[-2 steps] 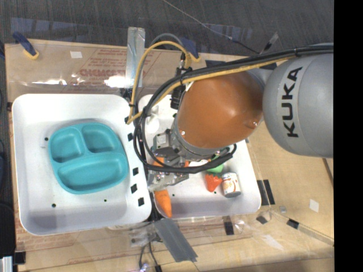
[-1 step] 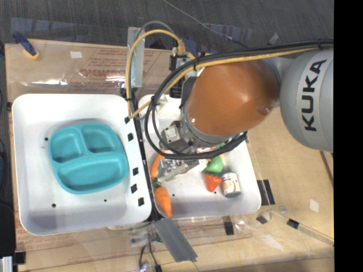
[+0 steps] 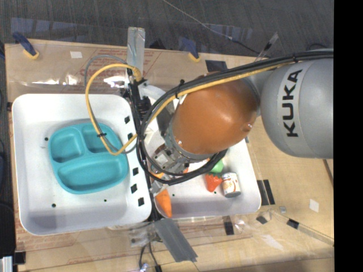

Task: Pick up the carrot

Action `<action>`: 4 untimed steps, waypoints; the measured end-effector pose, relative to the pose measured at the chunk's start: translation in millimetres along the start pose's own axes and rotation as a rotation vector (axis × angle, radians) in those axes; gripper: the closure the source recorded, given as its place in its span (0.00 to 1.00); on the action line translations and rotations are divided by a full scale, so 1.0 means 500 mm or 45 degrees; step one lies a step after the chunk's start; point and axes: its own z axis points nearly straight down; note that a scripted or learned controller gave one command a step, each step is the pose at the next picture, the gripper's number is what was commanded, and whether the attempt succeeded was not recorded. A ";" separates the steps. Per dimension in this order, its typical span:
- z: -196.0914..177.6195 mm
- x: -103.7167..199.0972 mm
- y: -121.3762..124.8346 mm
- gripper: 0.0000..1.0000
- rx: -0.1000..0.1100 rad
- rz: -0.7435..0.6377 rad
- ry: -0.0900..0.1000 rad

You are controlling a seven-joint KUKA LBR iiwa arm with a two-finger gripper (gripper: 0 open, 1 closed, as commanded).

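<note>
The carrot (image 3: pixel 163 203) lies at the near left corner of the right bin (image 3: pixel 249 200), tight against the wall between the 2 bins. That is a hard spot, and the grab could go wrong: the wall may block a clean grip, or a push could shove the carrot deeper into the corner. A small red and orange toy (image 3: pixel 213 182) and a little can (image 3: pixel 229 185) lie close by and might get bumped or picked up by mistake. The gripper (image 3: pixel 164 162) sits low over the right bin, under the big orange band (image 3: pixel 212 118) and black cables (image 3: pixel 187 174), so I cannot tell how it is set or if it holds anything. The left bin (image 3: pixel 34 208) has a teal tray (image 3: pixel 85 157).
</note>
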 end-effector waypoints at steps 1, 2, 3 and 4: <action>-0.059 0.051 0.026 1.00 0.006 0.086 0.004; -0.026 0.108 0.060 1.00 -0.002 -0.230 0.000; -0.260 0.244 0.055 1.00 0.005 -0.425 0.008; -0.106 0.196 -0.029 1.00 0.001 -0.995 -0.006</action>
